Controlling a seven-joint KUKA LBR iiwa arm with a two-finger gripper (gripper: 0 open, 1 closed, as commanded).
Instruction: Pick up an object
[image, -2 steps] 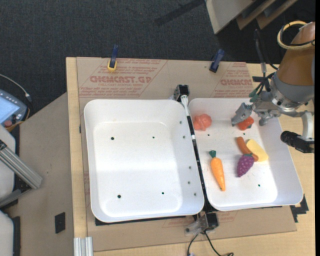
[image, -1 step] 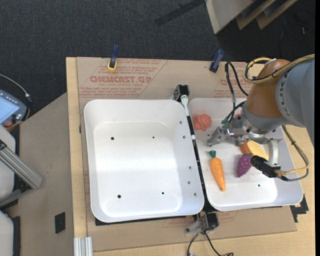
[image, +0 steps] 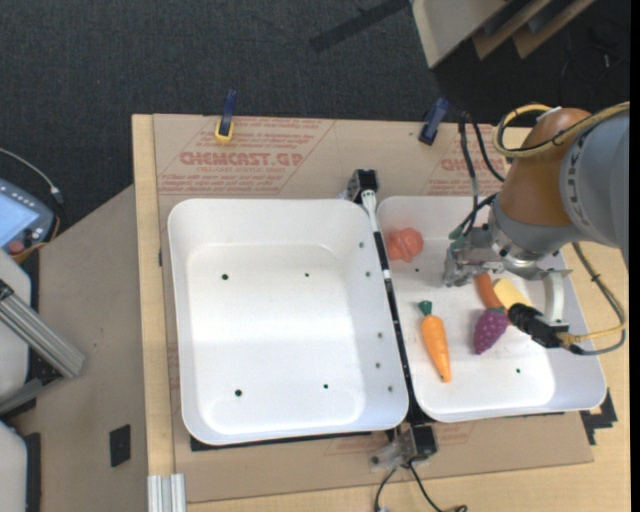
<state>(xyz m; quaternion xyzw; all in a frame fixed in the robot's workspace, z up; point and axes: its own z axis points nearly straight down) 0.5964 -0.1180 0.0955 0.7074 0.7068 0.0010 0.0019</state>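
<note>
The gripper (image: 462, 268) hung low in the right bin (image: 560, 385); its hold could not be told. A carrot (image: 436, 345) lay just below it, grapes (image: 489, 330) near.

This looked like a robotics lab or test cell, not a home; a brown board printed with a maker's name (image: 240, 157) was fixed to the bench by a yellow clamp (image: 226, 127) and a blue clamp (image: 434, 120); two white bins (image: 200, 225) sat side by side on it; loose cables (image: 600, 345) trailed across; dark carpet (image: 100, 60) covered the floor; an aluminium frame rail (image: 35, 325) stood at the left.
</note>
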